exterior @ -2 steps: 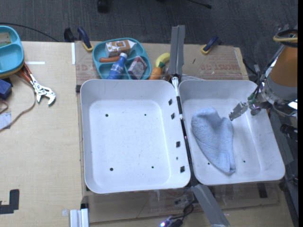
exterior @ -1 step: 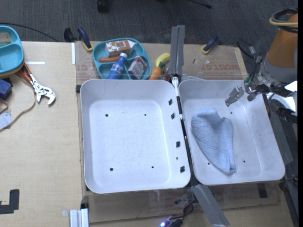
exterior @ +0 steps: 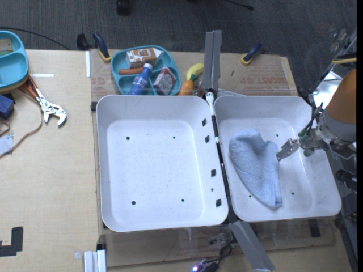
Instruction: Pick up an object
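Scanning from the left bin (exterior: 113, 152), we find the right bin (exterior: 317, 203) beside it, holding a crumpled blue towel (exterior: 256, 166) in its middle. Just right of that towel our gripper (exterior: 286, 150) hovers; we cannot tell whether it is parted or closed.

There are two white bins: one on the left (exterior: 108, 169) and one on the right (exterior: 317, 208). One blue towel (exterior: 256, 166) lies in the right bin. One teal tray (exterior: 119, 75) sits by the bench's far edge. One wrench (exterior: 50, 111) lies near the left edge. There is one gripper (exterior: 289, 148).
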Controlling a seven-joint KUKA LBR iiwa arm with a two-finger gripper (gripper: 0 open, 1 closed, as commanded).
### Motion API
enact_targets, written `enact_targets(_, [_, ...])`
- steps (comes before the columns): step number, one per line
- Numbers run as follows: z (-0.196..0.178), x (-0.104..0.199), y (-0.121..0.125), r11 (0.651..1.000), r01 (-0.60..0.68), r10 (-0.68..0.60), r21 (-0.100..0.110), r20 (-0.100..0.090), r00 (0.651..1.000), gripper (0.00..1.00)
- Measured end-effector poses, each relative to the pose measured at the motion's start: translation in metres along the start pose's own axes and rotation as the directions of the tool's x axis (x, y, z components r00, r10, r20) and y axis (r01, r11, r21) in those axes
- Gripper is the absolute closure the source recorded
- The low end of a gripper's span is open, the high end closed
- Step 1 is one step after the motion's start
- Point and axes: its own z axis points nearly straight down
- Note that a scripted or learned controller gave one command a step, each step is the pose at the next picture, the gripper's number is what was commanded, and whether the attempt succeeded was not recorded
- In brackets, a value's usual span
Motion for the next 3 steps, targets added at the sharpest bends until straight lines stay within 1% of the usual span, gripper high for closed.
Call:
enact_targets(1, [0.028, -0.005, -0.046, 1.000, -0.020, 0.021, 0.003, -0.012, 1.000, 0.00])
enact_targets(2, [0.026, 0.006, 0.044, 0.996, -0.094, 0.094, -0.002, 0.000, 0.996, 0.00])
enact_targets(3, [-0.004, -0.017, 0.063, 0.982, -0.188, 0.188, -0.003, 0.001, 0.982, 0.00])
